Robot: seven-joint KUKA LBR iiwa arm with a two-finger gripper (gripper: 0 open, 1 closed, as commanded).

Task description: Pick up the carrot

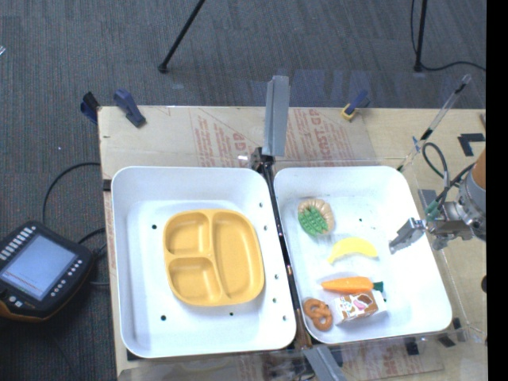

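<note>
While the gripper [405,236] hangs unclenched and empty over the right bin [397,182], the carrot [348,284] (probably light, stiff, smooth plastic) lies nearer, beside the banana [353,249], best pinched across its middle.

My grey metal gripper [403,237] looks dull. Under me, two shallow white plastic bins [135,213] shine smoothly. The yellow divided plastic tray [213,256] is matt, the orange plastic carrot [346,284] is smooth, and the bare plywood bench [190,137] looks rough.
</note>
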